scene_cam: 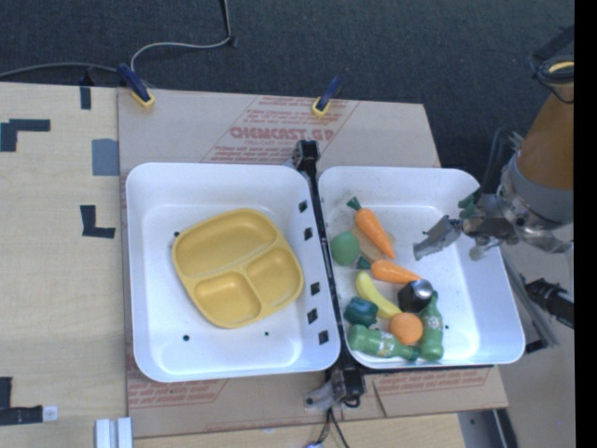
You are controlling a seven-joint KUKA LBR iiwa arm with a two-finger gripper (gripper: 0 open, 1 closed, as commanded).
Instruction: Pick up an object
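Hovering over right bin [485, 334]: arm [550, 157] reaches in from right, orange band above wrist. Left bin [149, 278] holds yellow divided plate [238, 264], likely drop side. Right bin carries pick candidates, clustered toward its left and front: two carrots [373, 231] [394, 271], banana [373, 295], green bottle [382, 343], green round piece [346, 248], dark round piece [415, 297], small orange ball [406, 327]. Gripper [448, 236] sits above bare bin floor, right of carrots (nothing between fingers); jaw state: cannot tell, too blurred. Judgement: pick not yet begun.
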